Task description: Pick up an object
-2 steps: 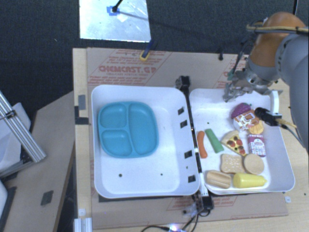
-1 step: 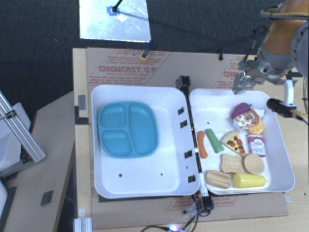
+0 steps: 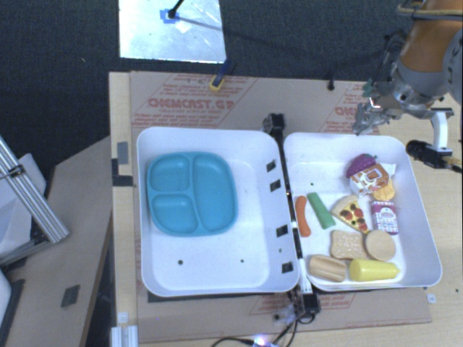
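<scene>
Left bin [image 3: 166,266]: blue tray [image 3: 192,194]; right bin [image 3: 419,215]: toy foods; hand [image 3: 365,121] grip unclear, prob. empty.

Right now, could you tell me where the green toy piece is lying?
The green piece lies in the right bin, toward its left side, between the orange carrot-like stick and the pizza slice.

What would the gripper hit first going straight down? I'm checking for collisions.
Probably the back rim of the right bin, or bare floor just inside it. The gripper hangs above that edge; depth is unclear.
</scene>
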`<state>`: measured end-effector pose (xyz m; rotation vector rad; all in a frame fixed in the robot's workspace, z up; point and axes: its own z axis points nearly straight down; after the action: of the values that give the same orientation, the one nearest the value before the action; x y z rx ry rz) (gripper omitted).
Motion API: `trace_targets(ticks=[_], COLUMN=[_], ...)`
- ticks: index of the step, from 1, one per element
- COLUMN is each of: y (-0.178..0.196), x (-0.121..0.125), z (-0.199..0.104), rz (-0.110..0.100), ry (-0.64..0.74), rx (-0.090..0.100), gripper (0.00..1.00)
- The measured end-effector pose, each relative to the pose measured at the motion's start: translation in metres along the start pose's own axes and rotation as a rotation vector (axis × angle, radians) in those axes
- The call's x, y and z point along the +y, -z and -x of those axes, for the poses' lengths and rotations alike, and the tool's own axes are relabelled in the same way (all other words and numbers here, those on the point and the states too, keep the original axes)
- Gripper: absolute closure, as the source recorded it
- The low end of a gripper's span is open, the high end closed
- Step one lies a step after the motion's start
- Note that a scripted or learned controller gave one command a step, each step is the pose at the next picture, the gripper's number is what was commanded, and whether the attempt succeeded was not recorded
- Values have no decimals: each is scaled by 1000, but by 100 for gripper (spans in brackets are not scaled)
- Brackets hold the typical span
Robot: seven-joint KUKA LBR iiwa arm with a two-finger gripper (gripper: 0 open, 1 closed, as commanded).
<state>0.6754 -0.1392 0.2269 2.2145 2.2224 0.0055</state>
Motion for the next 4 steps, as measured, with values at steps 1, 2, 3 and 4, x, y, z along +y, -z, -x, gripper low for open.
trace_targets(ticks=[1,2,3,4], y=[-9,5,-5,8], x=[-32,-54,-73,-73], z=[-47,-91,-136,-124], rz=[-6,-5,-7,-3], ry=[4,5,5,-3], rx=[2,3,3,1], gripper=[100,100,100,100])
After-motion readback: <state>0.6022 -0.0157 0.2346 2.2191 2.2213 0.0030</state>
